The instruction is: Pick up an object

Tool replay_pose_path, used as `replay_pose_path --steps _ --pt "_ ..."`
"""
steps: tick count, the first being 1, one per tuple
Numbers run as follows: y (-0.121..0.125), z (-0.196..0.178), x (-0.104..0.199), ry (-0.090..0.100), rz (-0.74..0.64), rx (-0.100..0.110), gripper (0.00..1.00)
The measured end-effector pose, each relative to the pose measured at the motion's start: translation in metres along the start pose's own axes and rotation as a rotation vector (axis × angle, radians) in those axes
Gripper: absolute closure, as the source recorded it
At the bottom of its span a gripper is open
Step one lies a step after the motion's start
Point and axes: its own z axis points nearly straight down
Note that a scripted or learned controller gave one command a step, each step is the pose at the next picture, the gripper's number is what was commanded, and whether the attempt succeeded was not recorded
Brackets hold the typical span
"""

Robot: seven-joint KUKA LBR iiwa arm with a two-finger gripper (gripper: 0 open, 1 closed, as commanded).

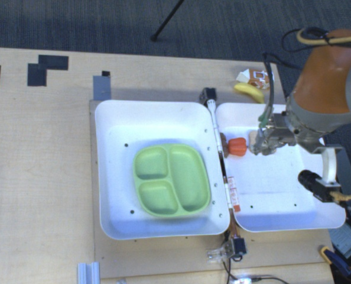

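A small orange-red object (237, 147) lies at the left side of the right bin (282, 212), close to the divider. My gripper (260, 146) hangs just to its right, low over the bin floor, a short gap away from the object. A green divided plate (171, 180) rests in the middle of the left bin (113, 158).
A yellow banana-like item and a small packet (250, 84) lie on the bench behind the right bin. A black brush-like tool (210, 96) lies along the divider at the back. The arm's bulk covers the right bin's far right corner.
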Motion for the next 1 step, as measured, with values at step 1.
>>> replay_pose_path --steps 1 --pt "0.0225 0.0343 -0.0553 -0.002 0.003 0.002 1.0"
